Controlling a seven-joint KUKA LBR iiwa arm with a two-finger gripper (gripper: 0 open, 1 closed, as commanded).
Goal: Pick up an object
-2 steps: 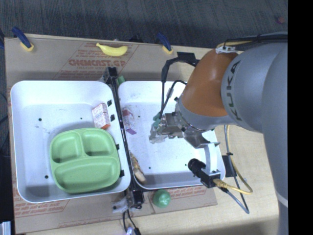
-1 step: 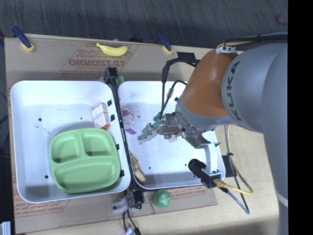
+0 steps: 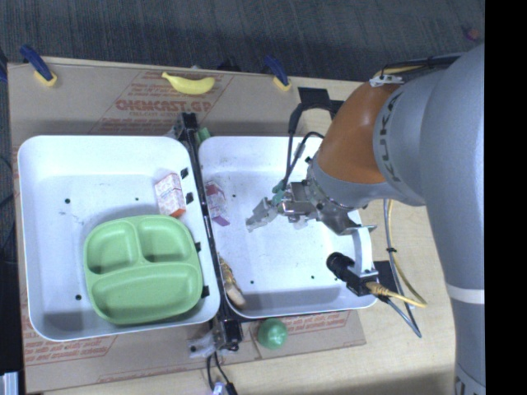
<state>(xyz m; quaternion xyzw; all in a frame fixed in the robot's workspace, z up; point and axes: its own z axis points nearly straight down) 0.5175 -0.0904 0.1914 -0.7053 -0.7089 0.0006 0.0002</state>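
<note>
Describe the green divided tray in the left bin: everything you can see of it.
The green divided tray is pale green, looks like moulded plastic, with rounded corners and raised ridges splitting it into three compartments: two smaller ones at the far side and one wide one at the near side. No food or items sit in the compartments. It lies flat, right way up and slightly rotated, on the floor of the left bin, in its near right part. A small red and white packet lies just beyond its far edge, close to or touching it.
</note>
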